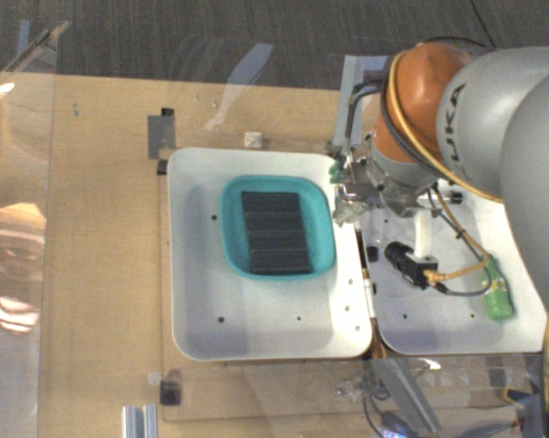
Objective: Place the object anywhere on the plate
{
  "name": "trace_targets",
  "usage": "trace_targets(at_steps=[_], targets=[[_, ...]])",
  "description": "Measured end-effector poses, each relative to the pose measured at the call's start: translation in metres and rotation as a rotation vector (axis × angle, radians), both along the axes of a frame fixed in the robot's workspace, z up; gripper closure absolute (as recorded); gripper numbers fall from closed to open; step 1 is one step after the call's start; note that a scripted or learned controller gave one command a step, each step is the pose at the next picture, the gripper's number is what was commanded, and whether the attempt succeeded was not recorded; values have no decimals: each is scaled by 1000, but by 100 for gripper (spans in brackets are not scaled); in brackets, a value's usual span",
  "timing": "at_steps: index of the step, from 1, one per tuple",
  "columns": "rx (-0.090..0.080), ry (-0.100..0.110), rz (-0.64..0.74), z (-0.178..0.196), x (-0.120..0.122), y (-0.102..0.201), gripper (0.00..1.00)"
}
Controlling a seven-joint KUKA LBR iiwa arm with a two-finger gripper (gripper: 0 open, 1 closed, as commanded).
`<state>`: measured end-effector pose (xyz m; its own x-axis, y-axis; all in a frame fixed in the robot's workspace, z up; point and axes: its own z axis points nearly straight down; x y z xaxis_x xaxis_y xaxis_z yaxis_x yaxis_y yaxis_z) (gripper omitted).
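The gripper (347, 185) is hovering at the bins' seam; I cannot tell its state. The plate (322, 235) is lying just left, carrying a dark object (274, 233). Descending here risks clipping the rim.

I see the teal plate (277, 227), square and round-cornered, flat in the left bin (192, 318), with a dark ribbed slab (275, 234) on it.
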<state>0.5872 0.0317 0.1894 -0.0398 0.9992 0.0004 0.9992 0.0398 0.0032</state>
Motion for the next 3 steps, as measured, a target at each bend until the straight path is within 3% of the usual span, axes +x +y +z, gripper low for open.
trace_targets(at_steps=[1,2,3], targets=[[0,0,-1,0,0,0,0],[-1,0,47,-5,69,-56,0],[-1,-3,110,-4,2,-69,0]])
